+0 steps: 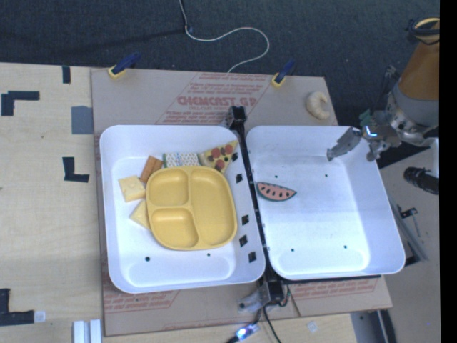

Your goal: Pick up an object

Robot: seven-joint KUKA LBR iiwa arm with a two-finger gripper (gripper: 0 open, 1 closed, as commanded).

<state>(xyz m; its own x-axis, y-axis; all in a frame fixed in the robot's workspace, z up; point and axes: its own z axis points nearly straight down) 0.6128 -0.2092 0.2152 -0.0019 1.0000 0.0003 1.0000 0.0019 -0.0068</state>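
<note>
Watermelon slice (275, 191) lying alone at the left side of the right bin (357, 263), apart from the yellow plate (191, 207), hence an easy target; gripper (355, 143) poised over that bin's upper right corner, jaws parted and holding nothing.

The two shallow white bins (321, 263) look like smooth moulded plastic with a soft sheen. In the left bin, the yellow divided plate (191, 207) is matt plastic. The red watermelon-slice toy (275, 191) in the right bin appears smooth, painted or plastic. Beneath the bins lies a flat brown cardboard sheet (207, 98), dull and papery with red print, on a pale wooden bench top (43, 213). At the far side, dark carpet (86, 13) looks rough and fibrous.
</note>
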